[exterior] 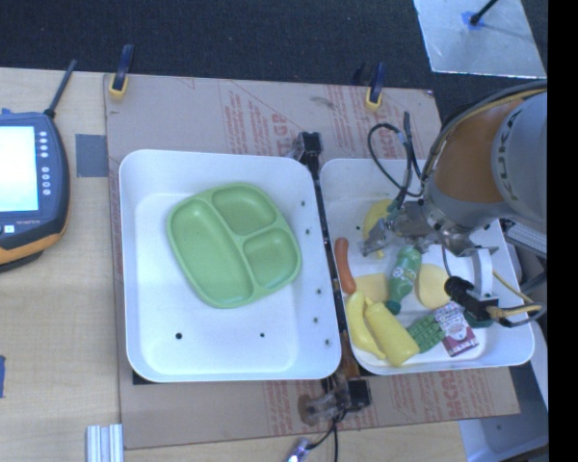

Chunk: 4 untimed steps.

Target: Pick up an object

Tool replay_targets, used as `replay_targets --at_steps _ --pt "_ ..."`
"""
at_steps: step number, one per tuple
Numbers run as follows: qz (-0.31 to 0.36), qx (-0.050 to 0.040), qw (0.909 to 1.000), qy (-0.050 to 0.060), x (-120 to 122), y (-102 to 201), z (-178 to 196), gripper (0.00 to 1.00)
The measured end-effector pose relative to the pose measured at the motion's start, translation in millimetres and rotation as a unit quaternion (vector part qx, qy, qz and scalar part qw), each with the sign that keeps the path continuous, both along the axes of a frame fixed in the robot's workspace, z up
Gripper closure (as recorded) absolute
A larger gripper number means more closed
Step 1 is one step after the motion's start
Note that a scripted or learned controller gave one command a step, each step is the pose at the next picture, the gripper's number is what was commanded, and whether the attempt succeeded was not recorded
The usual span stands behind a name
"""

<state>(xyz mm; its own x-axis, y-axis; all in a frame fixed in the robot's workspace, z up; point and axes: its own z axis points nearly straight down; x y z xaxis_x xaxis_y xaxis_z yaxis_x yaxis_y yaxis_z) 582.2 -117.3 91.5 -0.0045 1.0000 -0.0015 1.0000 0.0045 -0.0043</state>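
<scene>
Gripper (390,237) sits low in the right bin (506,354), just above the green bottle (403,275); can't tell its state from this angle. Bottle is small, green with a printed label, lying tilted mid-bin between a hot dog (344,265) and yellow pieces (385,330). Left bin (140,258) holds a green divided plate (233,244).

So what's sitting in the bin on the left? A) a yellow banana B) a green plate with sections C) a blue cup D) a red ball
B: the left bin has a green plate with three sections lying in it.
</scene>
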Motion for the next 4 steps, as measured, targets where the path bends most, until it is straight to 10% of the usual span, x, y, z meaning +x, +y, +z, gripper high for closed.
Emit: replay_targets --at_steps 1,2,3,4 --pt "0.000 0.0002 1.0000 -0.001 27 7 1 0.00" --pt "0.000 0.0006 1.0000 0.000 -74 -5 0 0.00" --pt "-0.001 0.0001 1.0000 -0.001 -53 -66 106 0.00" --pt "-0.001 0.0008 1.0000 -0.001 -69 -54 11 0.00"
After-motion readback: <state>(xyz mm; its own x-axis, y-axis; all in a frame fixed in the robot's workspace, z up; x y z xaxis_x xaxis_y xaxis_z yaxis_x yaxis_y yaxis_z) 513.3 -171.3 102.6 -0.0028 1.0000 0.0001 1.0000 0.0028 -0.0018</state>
